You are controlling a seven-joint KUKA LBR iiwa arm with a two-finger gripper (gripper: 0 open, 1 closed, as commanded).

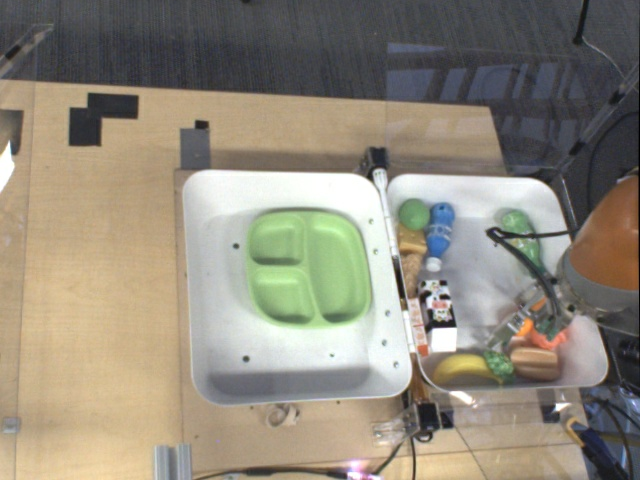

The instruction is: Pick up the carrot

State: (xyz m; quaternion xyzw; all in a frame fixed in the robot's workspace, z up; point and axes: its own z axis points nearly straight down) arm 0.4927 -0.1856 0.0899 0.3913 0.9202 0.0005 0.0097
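The carrot [547, 339] is a small orange piece with a green tip, lying near the front right corner of the right bin [470, 190]. My gripper [524, 319] reaches in from the right and hangs low right over the carrot's left end, partly covering it. The arm's orange band [608, 250] sits above the bin's right wall, with a black cable looping towards the gripper.
Just in front of the carrot lie a brown sausage-like piece [535, 362] and a banana [464, 368]. A small carton [436, 309], a blue bottle [440, 227], a green ball [412, 213] and a green leafy item [516, 224] fill the bin's back and left. The left bin [215, 368] holds a green divided plate [305, 266].
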